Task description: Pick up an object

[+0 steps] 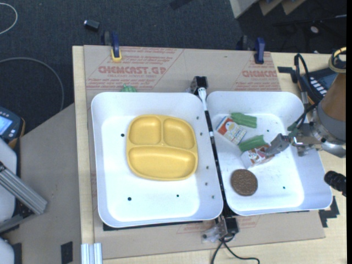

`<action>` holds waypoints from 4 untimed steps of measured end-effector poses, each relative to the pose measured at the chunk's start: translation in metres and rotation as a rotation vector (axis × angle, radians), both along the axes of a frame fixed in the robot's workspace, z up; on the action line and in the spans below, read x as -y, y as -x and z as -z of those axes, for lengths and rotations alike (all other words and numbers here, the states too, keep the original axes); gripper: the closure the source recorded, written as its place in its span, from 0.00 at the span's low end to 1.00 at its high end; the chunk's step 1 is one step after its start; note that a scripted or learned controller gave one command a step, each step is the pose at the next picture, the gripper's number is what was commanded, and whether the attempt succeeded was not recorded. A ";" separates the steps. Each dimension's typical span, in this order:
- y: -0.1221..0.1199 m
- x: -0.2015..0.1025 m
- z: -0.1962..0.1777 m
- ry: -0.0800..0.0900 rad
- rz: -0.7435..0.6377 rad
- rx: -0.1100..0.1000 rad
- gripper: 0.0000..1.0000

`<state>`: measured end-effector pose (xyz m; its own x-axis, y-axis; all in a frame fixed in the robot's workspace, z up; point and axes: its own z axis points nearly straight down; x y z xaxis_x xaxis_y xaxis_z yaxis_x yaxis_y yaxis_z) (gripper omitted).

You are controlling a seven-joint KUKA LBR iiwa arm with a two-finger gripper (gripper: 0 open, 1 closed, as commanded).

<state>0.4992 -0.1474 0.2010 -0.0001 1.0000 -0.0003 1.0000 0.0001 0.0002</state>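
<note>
From above, the gripper [278,143] reaches in from the right edge and sits low over the right bin [291,199], its dark tip pointing left toward a small cluster of things. The grey arm [330,117] rises behind it to the right, with its orange band near the frame's edge. Just at the gripper's tip, on its left, lies a short green piece [252,143], and right below that a red and white packet [254,157]; the tip appears to touch or nearly touch this pair, but the view is too coarse to tell whether anything sits between the fingers, and whether the gripper is open or closed cannot be told. Farther left and a little above the gripper lies a small carton [231,131] with a red and white face, and beside it, higher up, a second green piece [243,120]. Below and left of the gripper, apart from the cluster, a round brown cookie [243,182] lies flat on the bin floor. Well to the gripper's left, past the divider where the two bins meet, the left bin [110,147] holds a yellow divided plate [162,147] with three compartments. Both bins rest on the table [165,65], whose brown board is clamped at the far edge by two blue clamps [115,44].
</note>
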 end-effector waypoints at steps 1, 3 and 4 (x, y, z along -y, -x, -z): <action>0.018 -0.029 -0.180 0.003 -0.004 0.021 0.00; 0.021 -0.085 -0.189 -0.003 -0.004 -0.016 0.00; 0.014 -0.123 -0.306 0.000 -0.006 0.016 0.00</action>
<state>0.4848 -0.0241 0.5067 -0.0062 1.0000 0.0002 0.9999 0.0062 0.0158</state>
